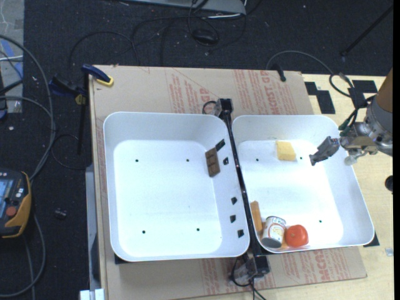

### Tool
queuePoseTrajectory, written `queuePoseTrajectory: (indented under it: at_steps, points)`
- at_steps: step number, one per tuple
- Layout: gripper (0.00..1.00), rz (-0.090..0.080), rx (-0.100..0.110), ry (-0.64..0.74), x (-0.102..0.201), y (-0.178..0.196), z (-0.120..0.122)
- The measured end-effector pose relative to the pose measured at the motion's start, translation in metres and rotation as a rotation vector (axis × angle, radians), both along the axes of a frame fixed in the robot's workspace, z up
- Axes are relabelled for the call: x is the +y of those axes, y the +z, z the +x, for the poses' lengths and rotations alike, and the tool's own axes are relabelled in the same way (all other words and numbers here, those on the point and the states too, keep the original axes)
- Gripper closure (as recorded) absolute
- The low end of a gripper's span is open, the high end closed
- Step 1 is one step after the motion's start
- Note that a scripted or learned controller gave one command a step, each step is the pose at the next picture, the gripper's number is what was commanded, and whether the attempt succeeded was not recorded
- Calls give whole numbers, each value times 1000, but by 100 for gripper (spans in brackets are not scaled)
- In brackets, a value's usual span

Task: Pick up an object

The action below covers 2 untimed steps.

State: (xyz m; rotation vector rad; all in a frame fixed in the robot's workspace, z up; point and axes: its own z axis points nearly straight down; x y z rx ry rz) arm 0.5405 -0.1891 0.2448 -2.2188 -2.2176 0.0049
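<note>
Your nearest candidate is the yellow sponge block (286, 150), lying flat in the right bin (350, 186), just left of the claw (325, 149) and near the bin's far wall. Claw sits over the right bin's far right part, dark fingers pointing left toward the sponge, apart from it, nothing between the fingers. You cannot tell from this slant view how wide they stand. The grey arm (375, 127) comes in behind the claw from the right edge.

Well below the claw, in the near corner of the right bin, you have three things bunched up: a red tomato-like ball (297, 235), a small can (273, 229) on its side touching the ball on its left, and an orange stick (255, 216) lying along the bin's left wall just beside the can.

Further left of the claw, past the divider between the bins, a brown chocolate-like bar (213, 163) rests against the right wall of the left bin (125, 167), tilted.

Both bins sit on a cardboard sheet (162, 86). Far left of the claw, a yellow-and-blue clamp (99, 75) grips the sheet's far corner.
</note>
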Motion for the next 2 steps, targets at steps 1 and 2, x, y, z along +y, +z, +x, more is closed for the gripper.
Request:
queuePoseTrajectory:
  at_steps: [1,2]
  points:
    - [0,-1,-5,1,0,3,1]
    - [0,0,-2,1,7,-42,4]
